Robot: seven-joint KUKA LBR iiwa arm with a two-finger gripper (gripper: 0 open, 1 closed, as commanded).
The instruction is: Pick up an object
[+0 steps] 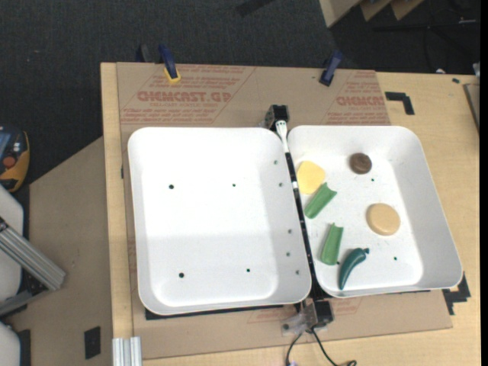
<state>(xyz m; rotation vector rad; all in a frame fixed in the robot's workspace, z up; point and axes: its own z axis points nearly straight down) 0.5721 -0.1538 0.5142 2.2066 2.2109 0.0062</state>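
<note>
smooth white right bin [427, 204] holds a yellow disc [310, 177], tan round [383, 219], green pods [320, 201]; gripper state: cannot tell

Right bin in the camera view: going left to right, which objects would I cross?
Flat yellow piece, long light-green pod, dark teal curved pepper, small round brown piece, round tan disc. The second green piece overlaps these in order, so I left it out.
</note>
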